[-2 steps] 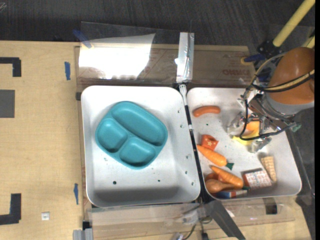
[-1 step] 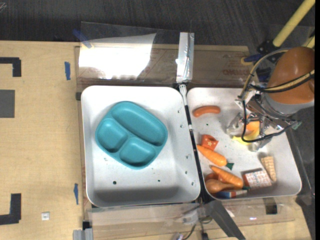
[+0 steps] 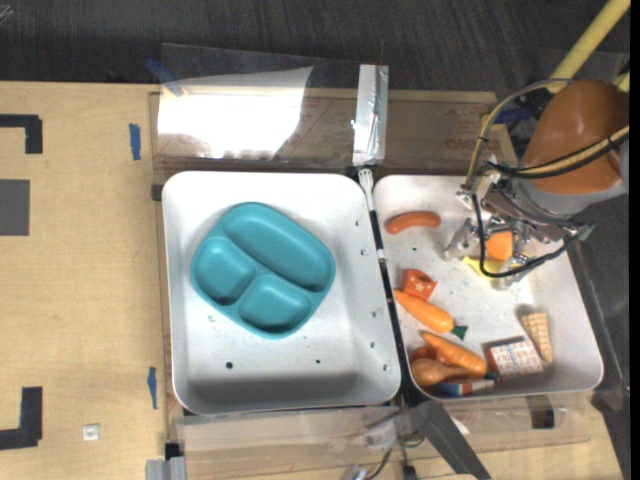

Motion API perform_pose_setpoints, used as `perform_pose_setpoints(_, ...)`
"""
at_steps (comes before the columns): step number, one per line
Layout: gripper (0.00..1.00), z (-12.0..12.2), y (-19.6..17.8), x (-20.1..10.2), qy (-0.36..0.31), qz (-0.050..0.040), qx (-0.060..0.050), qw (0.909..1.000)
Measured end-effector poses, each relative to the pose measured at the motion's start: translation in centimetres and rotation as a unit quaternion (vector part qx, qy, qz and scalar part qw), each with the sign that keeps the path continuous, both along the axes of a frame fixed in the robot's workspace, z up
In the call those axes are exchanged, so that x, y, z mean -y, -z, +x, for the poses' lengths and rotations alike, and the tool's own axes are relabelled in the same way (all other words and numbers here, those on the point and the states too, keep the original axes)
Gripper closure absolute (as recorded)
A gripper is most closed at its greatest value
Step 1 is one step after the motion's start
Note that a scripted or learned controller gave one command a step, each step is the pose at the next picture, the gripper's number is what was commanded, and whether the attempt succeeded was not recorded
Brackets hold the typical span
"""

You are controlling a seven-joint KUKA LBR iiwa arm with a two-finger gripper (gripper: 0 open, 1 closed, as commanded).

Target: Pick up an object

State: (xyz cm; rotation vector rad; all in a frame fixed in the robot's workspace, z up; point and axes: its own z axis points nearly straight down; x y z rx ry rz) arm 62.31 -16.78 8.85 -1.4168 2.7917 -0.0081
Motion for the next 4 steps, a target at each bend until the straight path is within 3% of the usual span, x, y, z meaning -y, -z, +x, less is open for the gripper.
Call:
perform_pose_setpoints(1, 0.00, -1.3, 0.0, 5.1, -0.020, -0.0003, 0.000, 0.9998)
perform_pose_setpoints(2, 0.00, -4.0, 0.0, 3.8, 0.008, 0.0002, -0.001, 1.0000)
perform_pose_setpoints(3, 0.00, -3.0, 0.0, 2.6, 0.035, 0.0004, 0.000, 0.9994)
perform_pose_setpoints(4, 1.00, -2.6, -1.4, 2.4, 0.035, 0.0012, 0.007, 0.9994)
